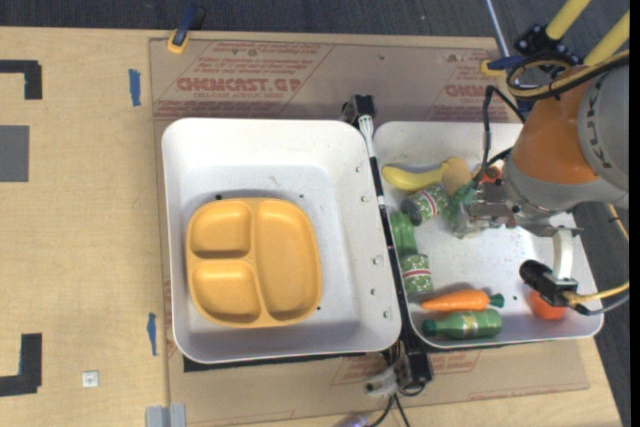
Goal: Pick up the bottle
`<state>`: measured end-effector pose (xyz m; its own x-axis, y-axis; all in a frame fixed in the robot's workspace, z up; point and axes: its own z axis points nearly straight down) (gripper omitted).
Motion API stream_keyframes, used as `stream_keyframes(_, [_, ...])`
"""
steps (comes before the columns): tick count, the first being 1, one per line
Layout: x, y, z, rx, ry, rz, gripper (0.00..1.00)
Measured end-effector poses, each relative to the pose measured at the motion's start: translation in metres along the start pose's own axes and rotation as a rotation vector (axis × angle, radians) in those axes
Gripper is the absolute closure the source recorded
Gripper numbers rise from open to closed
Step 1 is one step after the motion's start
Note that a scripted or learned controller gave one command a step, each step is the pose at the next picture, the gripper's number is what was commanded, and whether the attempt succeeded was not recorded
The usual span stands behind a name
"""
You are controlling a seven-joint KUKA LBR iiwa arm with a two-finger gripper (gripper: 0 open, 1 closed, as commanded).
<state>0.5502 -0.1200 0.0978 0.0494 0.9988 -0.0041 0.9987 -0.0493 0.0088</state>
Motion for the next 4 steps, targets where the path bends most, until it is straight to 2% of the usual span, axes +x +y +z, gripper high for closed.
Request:
stream_keyframes(1, [0.026,-0.026,0.010,0.000,0.001,0.024,1.00])
stream_keyframes(2, [-0.027,-0.047,-0.196,0.007,0.003,0.025,1.00])
stream_keyframes(3, [-0.055,-0.065,-0.324,0.005,0.003,-0.281,1.00])
stream_keyframes(4, [-0.109,-0.062,-0.387,0.002,0.001,-0.582,1.00])
